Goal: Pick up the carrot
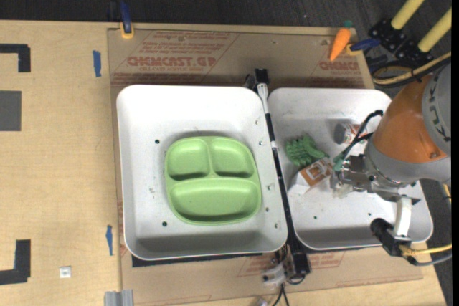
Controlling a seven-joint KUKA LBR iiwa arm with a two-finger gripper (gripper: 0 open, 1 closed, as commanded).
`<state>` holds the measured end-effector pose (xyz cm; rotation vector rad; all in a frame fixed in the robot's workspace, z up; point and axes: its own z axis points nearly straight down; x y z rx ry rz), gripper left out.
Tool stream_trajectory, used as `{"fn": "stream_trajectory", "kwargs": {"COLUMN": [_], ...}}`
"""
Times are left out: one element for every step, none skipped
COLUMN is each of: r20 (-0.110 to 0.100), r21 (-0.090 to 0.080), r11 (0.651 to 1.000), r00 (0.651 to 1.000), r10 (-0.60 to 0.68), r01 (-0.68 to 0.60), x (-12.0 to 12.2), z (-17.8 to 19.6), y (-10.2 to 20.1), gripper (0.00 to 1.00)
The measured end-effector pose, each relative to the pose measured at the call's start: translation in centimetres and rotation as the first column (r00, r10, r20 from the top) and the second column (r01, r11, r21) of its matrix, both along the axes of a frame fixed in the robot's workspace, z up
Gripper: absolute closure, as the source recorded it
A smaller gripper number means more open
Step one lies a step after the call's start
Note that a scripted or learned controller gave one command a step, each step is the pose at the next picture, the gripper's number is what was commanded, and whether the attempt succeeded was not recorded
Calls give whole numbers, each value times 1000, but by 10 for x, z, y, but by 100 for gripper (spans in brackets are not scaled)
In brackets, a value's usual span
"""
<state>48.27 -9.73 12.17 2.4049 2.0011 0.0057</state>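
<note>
While the gripper (pixel 343 175) is lowered into the right bin (pixel 337 233), its opening cannot be told. The carrot (pixel 340 44) is seen well beyond it, outside the bins; reaching there is judged next.

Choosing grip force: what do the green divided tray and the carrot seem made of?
Green divided tray: probably moulded plastic, smooth, matte with a soft sheen and rounded compartment edges. Carrot: likely a plastic toy, uniform bright orange, green tip; too small to be certain.

one fixed camera above, looking down aslant on both bins (pixel 136 154)
</note>
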Motion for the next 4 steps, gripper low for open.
{"fn": "stream_trajectory", "kwargs": {"r20": [2, -10, -13, -12], "r21": [-1, 7, 10, 9], "r11": [1000, 971, 990, 989], "r00": [1000, 971, 989, 989], "r10": [2, 238, 144, 145], "r01": [-2, -238, -144, -145], "x": [1, 5, -4, -3], "z": [10, -24, -27, -18], "y": [0, -18, 5, 5], "gripper": [100, 100, 100, 100]}}
